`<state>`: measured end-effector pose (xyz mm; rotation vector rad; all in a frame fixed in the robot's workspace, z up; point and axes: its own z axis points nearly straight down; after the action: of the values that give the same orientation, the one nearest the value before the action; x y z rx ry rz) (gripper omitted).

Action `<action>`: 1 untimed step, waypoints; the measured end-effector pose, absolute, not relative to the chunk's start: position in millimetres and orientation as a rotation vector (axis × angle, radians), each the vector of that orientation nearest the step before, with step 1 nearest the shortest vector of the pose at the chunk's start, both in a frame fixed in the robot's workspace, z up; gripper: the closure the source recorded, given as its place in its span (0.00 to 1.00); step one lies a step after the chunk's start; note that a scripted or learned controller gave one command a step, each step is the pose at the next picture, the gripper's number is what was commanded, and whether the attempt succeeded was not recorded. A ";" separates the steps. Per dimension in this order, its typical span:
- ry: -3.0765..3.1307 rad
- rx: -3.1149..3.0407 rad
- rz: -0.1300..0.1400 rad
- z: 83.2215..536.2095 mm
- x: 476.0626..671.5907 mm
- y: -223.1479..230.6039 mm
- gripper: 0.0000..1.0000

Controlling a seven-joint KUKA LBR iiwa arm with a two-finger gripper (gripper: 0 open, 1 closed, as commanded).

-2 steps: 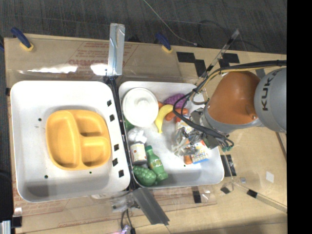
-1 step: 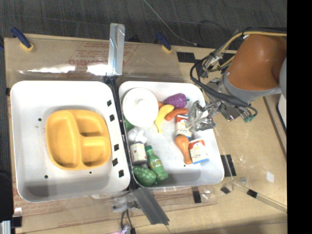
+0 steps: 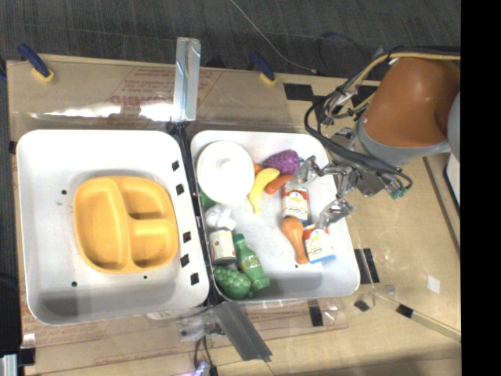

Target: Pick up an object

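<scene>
A: What sits in the left shallow white plastic bin (image 3: 31,210)?

B: A yellow moulded plastic tray (image 3: 125,222) with rounded corners and three compartments, lying flat near the bin's middle.

A: And the right white bin (image 3: 344,269)?

B: It's crowded. A round white glossy lid-like dish (image 3: 225,169) lies in its far left corner. Beside that, a curved yellow plastic banana (image 3: 258,190), a knobbly purple bunch of toy grapes (image 3: 282,161) and a small orange carrot-like piece (image 3: 274,182). Along the left wall are a small brown jar with a white label (image 3: 222,247), a green toy bottle (image 3: 249,261) and a bumpy green vegetable (image 3: 233,282) at the near edge.

A: Where's the claw?

B: The metal two-finger gripper (image 3: 324,188) hangs over the right edge of that bin, its fingers spread apart and gripping nothing. Between and just left of them stands a small white carton with a red-orange label (image 3: 295,204). Nearer lie an orange drumstick-shaped toy (image 3: 295,237) and a second white carton (image 3: 319,245), touching each other.
</scene>
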<state>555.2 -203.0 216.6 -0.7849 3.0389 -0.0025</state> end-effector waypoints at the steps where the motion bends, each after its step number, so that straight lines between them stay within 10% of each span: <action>1: 3.065 -0.681 -0.001 92.1 531.1 -210.6 0.00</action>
<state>531.1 -210.6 92.1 -0.6812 3.0646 -0.0007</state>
